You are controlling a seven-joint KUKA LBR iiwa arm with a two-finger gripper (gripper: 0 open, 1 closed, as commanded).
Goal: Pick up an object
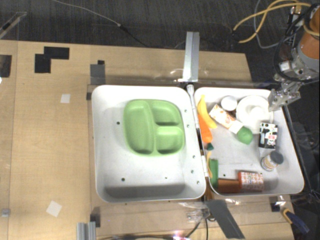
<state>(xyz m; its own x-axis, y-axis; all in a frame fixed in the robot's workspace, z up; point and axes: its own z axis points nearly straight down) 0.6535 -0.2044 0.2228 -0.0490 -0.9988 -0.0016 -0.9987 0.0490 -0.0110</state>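
The counter [45, 149] lay pale and wooden at the far left, with dark cut-outs near its top edge. On it sat the left bin [107, 179], and inside that a green divided tray [152, 126] rested flat, tilted a little toward the upper left, its three compartments facing up.

A metal post [192, 56] stood above the seam where the two bins met. Just past that seam, in the right bin [290, 181], a yellow banana-shaped toy [204, 115] lay along the left wall with an orange carrot-like piece [207, 135] touching its lower end. Lower down a green stick [214, 168] stood along the same wall, and a brown bottle [229, 185] and a red-labelled can [251, 180] lay on their sides along the front wall. Toward the middle were a small white box with an orange print [222, 117], a small white cup [229, 103], a green block [244, 135] and a white bowl [252, 109]. Further right stood a black-and-white carton [268, 135], with a small grey lid [276, 158] and a round jar [268, 164] below it.

My fingers [279, 98] hung over the bin's upper right corner, just beside the bowl's right rim, with nothing between them; whether they were spread or closed I could not tell. Yellow cables [265, 9] looped behind my arm.
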